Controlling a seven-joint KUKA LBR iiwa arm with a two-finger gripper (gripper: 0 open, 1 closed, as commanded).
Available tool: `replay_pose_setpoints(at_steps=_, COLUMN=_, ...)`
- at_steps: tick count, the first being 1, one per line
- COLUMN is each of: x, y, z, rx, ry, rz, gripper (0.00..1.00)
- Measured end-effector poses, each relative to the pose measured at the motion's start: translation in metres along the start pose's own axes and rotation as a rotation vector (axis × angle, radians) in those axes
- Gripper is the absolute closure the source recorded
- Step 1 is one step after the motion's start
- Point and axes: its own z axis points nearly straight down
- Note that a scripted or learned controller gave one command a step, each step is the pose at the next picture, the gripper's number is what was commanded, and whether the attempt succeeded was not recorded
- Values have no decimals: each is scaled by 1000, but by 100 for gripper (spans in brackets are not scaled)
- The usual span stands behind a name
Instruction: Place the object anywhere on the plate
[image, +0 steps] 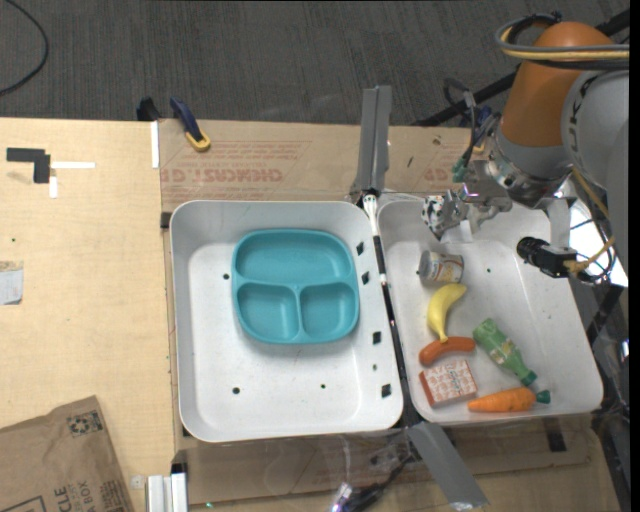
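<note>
The plate (296, 284), teal with three compartments, sits in the left bin (200, 330) and carries nothing. Every candidate object lies in the right bin (570, 330): a can (440, 266) on its side near the top, a banana (445, 308) just below it, a sausage (446, 349) touching the banana's lower end, a green bottle (503, 351), a small red box (449, 381) and a carrot (507, 400) along the bottom edge.

The gripper (452, 212) hangs over the upper left of the right bin, just above the can. Whether it is open or closed, I cannot tell; the view is too cluttered and blurred there. Nothing is visibly held.

Risks, as I judge them:

1. The can lies on its side and looks free to roll. A descent slightly off its axis could push it away rather than capture it.
2. The can is close to the banana. A wide approach could catch both or nudge the banana into the sausage.
3. The gripper works near the bin's left wall and the divider (376, 150) between bins. A low carry toward the plate could clip that rim and knock the load loose.
4. The plate's raised ridges may let a round item roll after release, possibly off the plate.

No placement has yet been made.
</note>
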Motion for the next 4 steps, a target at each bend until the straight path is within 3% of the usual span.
replay_pose_setpoints(at_steps=1, x=33, y=1, z=0, rx=1, ry=-2, rz=-166, gripper=100)
replay_pose_setpoints(at_steps=2, x=78, y=2, z=-1, rx=9, ry=-26, rz=-277, gripper=100)
replay_pose_setpoints(at_steps=3, x=78, y=-22, z=-5, rx=-20, ry=-15, rz=-261, gripper=100)
replay_pose_setpoints(at_steps=4, x=102, y=-14, z=-5, rx=-12, ry=-29, rz=-192, gripper=100)
